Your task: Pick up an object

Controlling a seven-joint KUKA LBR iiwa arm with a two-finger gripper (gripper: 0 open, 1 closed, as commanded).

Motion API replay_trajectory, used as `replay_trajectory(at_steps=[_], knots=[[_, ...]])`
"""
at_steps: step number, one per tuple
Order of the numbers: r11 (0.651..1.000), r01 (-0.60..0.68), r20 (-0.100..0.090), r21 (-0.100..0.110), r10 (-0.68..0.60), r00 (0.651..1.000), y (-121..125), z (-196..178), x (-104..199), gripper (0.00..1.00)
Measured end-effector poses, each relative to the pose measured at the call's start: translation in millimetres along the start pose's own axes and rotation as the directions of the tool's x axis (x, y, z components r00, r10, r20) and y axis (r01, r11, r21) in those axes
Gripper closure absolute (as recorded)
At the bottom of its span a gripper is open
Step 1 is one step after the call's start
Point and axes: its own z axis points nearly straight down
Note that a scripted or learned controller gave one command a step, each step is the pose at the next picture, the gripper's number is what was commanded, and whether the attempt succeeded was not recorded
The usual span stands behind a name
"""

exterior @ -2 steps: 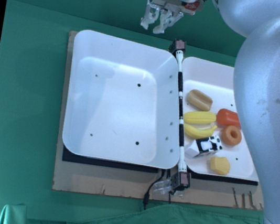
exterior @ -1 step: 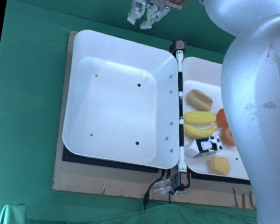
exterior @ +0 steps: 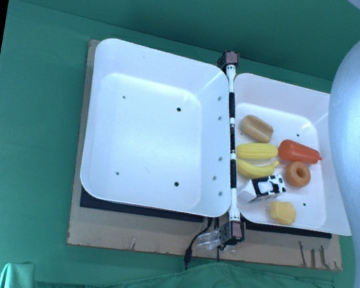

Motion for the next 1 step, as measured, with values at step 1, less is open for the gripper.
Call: replay_trajectory(at_steps=[1], knots=[[0.999, -0.004, 0.008, 0.039, 0.004, 1.0, -4.7, 179.2, -8.3, 1.0]])
